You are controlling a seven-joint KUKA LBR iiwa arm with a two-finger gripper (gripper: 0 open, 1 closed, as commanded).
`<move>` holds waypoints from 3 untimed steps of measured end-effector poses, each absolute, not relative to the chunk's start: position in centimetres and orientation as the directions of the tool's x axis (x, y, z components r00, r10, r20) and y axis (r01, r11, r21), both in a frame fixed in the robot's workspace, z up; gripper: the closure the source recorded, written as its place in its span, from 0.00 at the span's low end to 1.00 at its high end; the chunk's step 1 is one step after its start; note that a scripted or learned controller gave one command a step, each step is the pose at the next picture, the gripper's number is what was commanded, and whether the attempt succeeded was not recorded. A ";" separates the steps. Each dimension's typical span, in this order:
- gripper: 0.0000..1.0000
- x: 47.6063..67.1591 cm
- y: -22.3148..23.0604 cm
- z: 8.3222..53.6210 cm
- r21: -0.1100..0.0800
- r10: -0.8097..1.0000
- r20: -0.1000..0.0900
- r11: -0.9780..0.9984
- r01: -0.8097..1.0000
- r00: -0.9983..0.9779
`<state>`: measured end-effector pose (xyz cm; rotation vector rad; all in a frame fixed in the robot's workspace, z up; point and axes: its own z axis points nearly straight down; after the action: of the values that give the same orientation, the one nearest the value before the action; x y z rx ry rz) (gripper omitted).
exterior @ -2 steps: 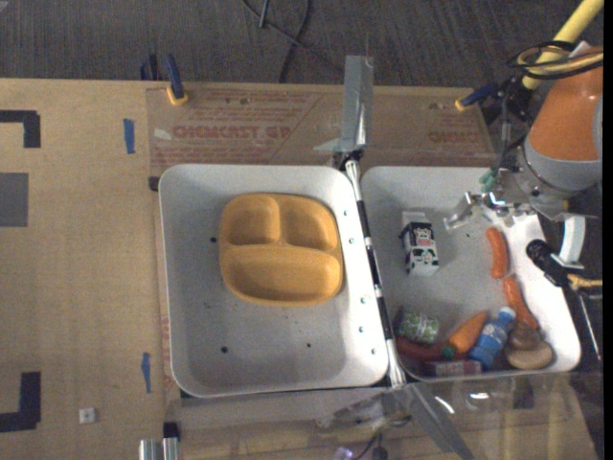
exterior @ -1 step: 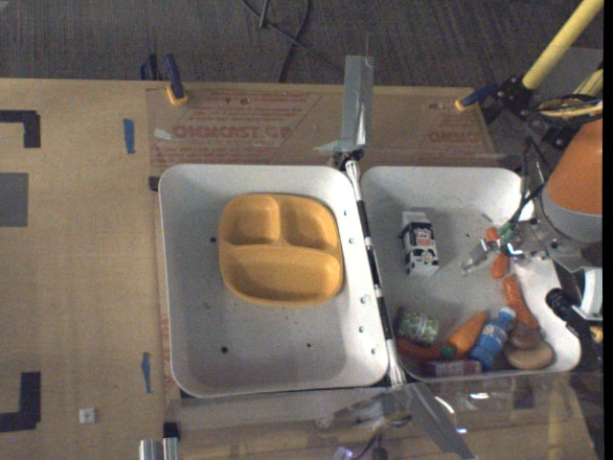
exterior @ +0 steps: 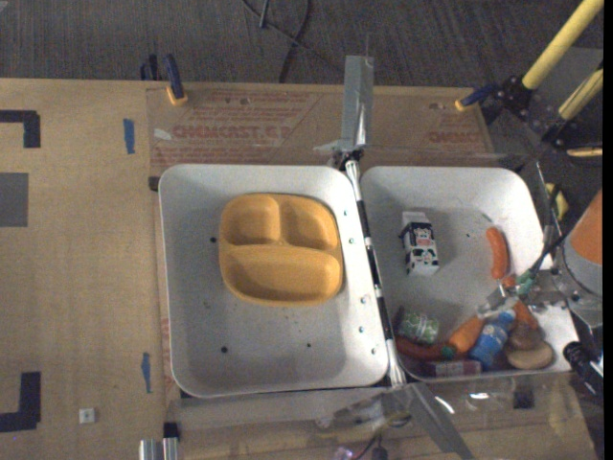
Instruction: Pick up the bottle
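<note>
gripper [exterior: 514, 293] first: the metal two-finger gripper hangs low over the front right part of the right white bin [exterior: 450, 185], at the end of the grey arm with its orange band [exterior: 589, 233], but whether it is apart or closed i cannot tell — the metal parts blur into the clutter beneath.

the small clear plastic bottle with blue label [exterior: 490, 337] lies on its side in the front right corner of that bin, just below the gripper and apparently not held. it is hemmed in: an orange carrot-shaped toy [exterior: 466, 333] touches its left side, and a tan round bun-like piece [exterior: 529, 355] sits just to its right.

to do this well, i'd judge the gripper should come down straight across the bottle's narrow width, centred on the label — and clear of the carrot so only the bottle is caught.
</note>
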<state>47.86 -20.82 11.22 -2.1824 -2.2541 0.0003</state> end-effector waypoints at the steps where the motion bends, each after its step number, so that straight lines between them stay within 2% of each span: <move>1: 0.00 48.1 -15.8 8.6 0.005 1.000 -0.002 0.011 1.000 -0.011; 2: 0.00 48.8 -14.3 15.9 -0.001 0.999 0.001 0.050 0.999 -0.050; 3: 0.00 47.9 -10.8 14.1 -0.006 0.982 0.001 -0.188 0.982 0.188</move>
<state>47.89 -10.78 14.09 -2.4168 -1.9987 0.0042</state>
